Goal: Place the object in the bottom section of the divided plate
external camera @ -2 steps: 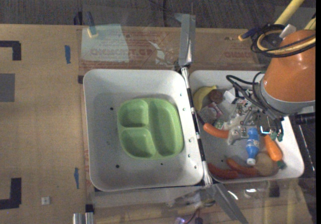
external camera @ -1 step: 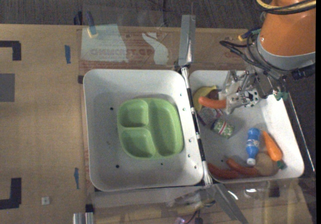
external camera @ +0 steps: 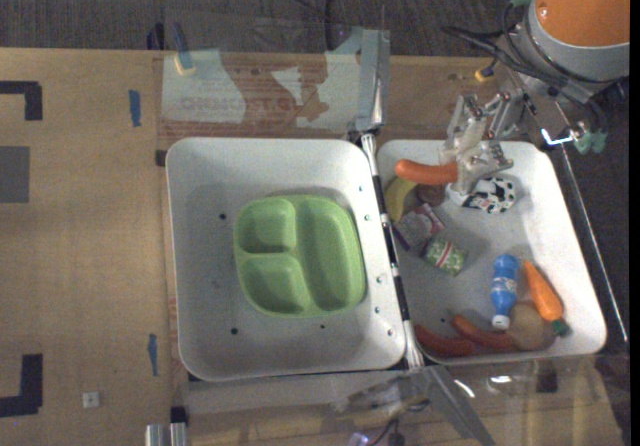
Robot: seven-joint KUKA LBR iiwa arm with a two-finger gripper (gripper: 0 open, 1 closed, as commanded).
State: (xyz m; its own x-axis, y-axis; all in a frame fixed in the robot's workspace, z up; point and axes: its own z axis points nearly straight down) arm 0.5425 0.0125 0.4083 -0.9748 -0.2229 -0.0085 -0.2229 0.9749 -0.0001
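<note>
Pincer (external camera: 470, 169) over right bin (external camera: 570, 234), finger state unclear; hot dog (external camera: 425, 172) just beside it.

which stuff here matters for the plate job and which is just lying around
Job: green plate in the left bin; gripper, over the right bin's top.

Lying about: hot dog, banana, cow toy, can, bottle, carrot, potato.

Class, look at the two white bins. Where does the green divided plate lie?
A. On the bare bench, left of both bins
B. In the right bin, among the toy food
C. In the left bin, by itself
C: the green plate lies inside the left bin, while the toy food, such as the carrot, sits in the right bin.
</note>
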